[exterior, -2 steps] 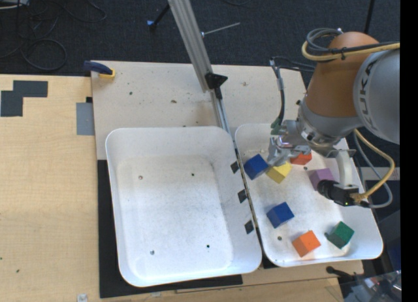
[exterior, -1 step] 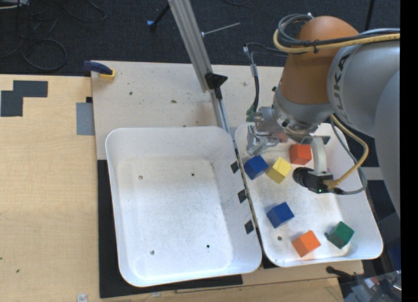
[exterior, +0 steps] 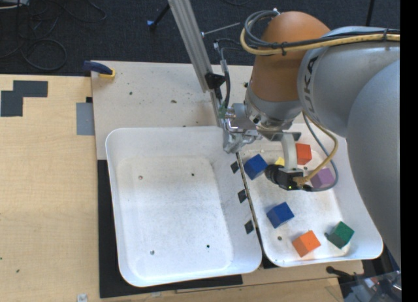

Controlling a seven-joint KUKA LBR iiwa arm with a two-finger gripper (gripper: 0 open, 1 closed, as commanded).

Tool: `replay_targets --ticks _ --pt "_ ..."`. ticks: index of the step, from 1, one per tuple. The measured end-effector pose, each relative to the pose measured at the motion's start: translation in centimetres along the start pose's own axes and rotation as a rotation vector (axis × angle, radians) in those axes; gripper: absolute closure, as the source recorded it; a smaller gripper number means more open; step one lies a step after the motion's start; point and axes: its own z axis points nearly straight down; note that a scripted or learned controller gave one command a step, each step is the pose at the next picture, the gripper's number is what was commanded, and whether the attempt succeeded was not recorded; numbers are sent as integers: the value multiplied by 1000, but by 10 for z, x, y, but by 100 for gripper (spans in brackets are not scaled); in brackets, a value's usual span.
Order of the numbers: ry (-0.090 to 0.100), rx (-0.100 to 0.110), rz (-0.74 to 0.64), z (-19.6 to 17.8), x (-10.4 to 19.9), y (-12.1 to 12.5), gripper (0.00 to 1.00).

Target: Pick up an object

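my tool point(exterior: 236, 138) hangs over the far rim where the left bin point(exterior: 170, 229) meets the right bin point(exterior: 363, 247), and i can't tell how wide it stands or whether it has hold of anything. the nearest candidate, the upper blue cube point(exterior: 255, 165), lies in the right bin just beside the tool, toward the camera and slightly to the view's right. i judge the next move is a short shift that way before descending.

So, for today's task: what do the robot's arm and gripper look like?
The arm is thick, rounded and grey, with a glossy orange band above the wrist. Pale cables loop over that band. The gripper is small, silvery metal.
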Motion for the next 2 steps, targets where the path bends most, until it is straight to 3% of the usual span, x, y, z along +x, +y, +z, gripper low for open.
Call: replay_targets --ticks 1,2 --pt "-2 -1 2 3 36 20 100" --pt "-3 2 -1 3 36 19 0"
